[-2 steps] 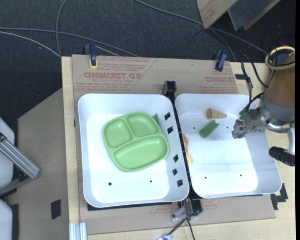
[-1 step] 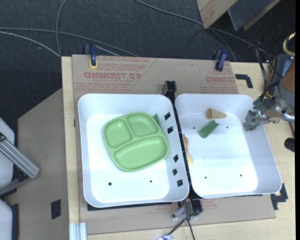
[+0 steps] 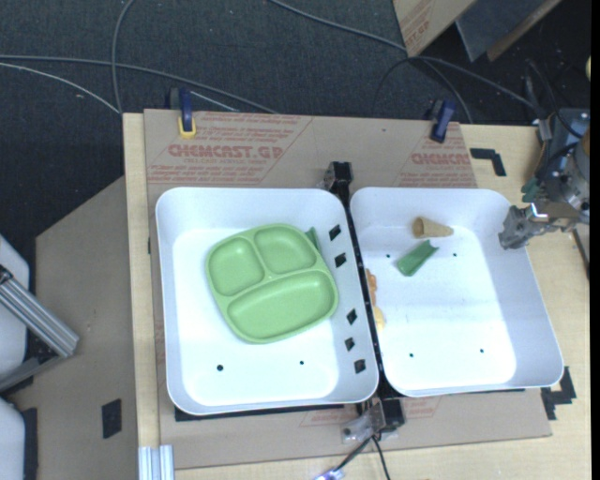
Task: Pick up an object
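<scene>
Tool (image 3: pixel 517 228), its grip state impossible to tell, hangs over the right bin's (image 3: pixel 525 319) far right rim, with the green piece (image 3: pixel 414 258) and the tan cone (image 3: pixel 432 228) lying to its left in that bin's far part, apart from it.

Dark carpet (image 3: pixel 84 131) all around my bench (image 3: pixel 281 141), cables (image 3: pixel 122 56) snaking across it, a cardboard box (image 3: pixel 427 19) up top, aluminium rail (image 3: pixel 33 314) at left.
</scene>
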Robot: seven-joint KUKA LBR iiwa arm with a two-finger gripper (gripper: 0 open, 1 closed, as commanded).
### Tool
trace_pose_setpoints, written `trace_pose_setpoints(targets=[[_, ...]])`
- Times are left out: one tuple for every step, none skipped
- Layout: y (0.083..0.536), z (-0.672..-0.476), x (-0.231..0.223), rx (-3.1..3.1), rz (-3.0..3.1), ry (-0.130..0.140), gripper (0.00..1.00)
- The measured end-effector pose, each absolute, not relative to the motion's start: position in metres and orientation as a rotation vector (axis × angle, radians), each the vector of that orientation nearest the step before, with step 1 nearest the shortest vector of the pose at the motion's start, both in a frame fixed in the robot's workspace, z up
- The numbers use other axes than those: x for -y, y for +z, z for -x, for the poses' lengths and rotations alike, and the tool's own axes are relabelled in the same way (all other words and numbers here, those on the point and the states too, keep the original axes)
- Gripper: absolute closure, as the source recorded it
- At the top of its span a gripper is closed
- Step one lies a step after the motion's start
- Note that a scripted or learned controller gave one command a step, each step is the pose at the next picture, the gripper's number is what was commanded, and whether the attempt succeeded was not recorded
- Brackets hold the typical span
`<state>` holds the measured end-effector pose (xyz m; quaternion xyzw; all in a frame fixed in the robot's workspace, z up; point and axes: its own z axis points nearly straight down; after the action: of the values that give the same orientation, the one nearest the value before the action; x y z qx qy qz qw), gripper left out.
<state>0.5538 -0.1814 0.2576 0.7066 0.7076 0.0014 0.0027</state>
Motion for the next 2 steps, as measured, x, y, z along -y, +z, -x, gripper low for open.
trace_pose_setpoints(targets=[[0.262, -0.572, 0.134, -2.226, -2.214, 0.004, 1.0], [0.248, -0.587, 0.085, -2.229, -2.217, 0.0, 1.0]])
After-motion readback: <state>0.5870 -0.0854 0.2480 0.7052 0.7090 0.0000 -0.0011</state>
